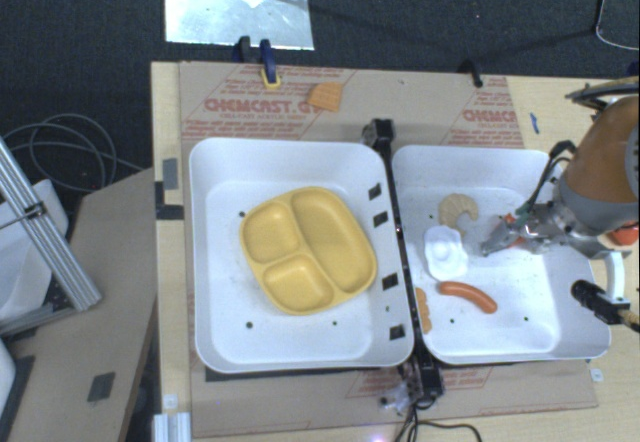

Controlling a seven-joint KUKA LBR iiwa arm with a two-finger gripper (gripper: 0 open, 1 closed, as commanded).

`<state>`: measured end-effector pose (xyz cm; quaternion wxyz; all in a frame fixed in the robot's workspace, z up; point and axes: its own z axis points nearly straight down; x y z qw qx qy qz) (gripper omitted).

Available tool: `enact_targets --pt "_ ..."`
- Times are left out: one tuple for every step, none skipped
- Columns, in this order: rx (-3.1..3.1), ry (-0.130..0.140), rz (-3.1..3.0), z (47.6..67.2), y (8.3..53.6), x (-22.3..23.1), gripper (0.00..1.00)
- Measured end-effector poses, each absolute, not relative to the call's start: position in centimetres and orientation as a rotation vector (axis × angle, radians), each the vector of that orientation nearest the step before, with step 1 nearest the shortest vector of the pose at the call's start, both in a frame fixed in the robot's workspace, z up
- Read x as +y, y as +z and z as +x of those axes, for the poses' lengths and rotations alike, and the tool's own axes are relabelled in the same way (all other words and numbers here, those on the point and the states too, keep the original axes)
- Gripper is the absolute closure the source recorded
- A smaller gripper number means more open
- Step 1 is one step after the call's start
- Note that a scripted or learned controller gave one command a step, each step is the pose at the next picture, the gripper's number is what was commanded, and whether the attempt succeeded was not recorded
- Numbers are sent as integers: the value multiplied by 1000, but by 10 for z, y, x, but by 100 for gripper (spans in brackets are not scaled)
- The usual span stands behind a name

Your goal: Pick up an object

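Note:
In the right bin (520, 330) lie a tan bitten cookie (459, 209), a white fried-egg toy (445, 251) and an orange-red sausage (468, 296). A small tan piece (422, 308) rests by the bin's left wall. My gripper (494, 242) reaches in from the right, low over the bin floor, its tip just right of the egg and below the cookie. Nothing shows between its fingers.
The left bin (220, 330) holds a yellow three-compartment plate (305, 248). An orange cracker-like piece (326, 96) lies on the cardboard behind the bins. A black divider (391, 230) runs between the bins. The arm's orange and grey body (605, 180) hangs over the right bin's right edge.

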<state>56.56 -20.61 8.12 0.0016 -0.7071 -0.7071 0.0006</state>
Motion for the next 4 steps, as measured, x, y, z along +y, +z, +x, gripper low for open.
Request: enact_targets --pt "-2231 -5 -2219 596 86 -206 0" --pt "-2231 -6 -2220 596 97 -206 100" --pt "-2231 -5 -2215 562 183 -147 100" --pt "-2234 -5 -2205 552 184 -51 100"
